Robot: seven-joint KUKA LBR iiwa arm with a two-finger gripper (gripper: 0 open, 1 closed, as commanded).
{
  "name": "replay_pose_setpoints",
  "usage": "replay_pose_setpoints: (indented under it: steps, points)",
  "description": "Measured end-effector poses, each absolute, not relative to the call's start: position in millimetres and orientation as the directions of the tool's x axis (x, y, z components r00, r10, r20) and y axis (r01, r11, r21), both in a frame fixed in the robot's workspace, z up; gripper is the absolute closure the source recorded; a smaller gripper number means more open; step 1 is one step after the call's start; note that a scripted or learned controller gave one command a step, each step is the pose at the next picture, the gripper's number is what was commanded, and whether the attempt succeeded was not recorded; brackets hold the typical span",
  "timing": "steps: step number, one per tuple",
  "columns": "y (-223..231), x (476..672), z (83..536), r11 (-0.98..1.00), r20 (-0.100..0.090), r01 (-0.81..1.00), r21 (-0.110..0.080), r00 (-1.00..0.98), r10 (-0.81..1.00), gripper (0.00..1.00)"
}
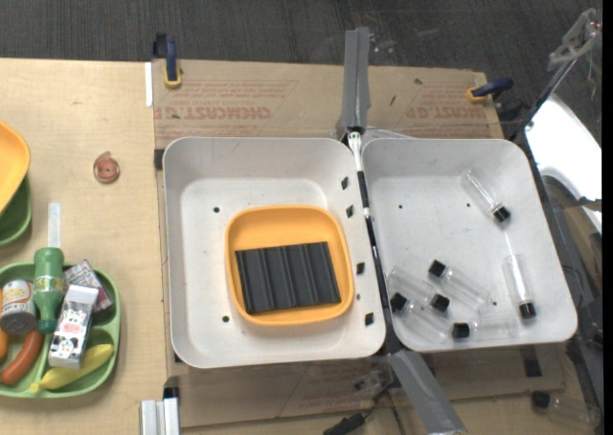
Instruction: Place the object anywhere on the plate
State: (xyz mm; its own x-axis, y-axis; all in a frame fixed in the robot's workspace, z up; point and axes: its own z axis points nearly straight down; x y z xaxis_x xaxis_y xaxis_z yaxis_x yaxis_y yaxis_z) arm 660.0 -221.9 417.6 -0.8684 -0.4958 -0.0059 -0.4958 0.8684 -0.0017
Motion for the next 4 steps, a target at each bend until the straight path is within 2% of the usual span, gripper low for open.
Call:
replay_pose_setpoints:
  steps: [1, 2, 3, 4]
  points:
    - [-218, 603.6, 339, 0.864, -0.004, -0.504, 0.001, -0.864, -0.504, 0.00]
    - [-222, 655.7, 381, 0.688, -0.006, -0.726, -0.003, -0.688, -0.726, 0.00]
    - [-222, 588.1, 442, 0.565, -0.004, -0.825, -0.002, -0.565, -0.825, 0.00]
    - [-222, 544.9, 441, 0.270, -0.004, -0.963, -0.001, -0.270, -0.963, 0.00]
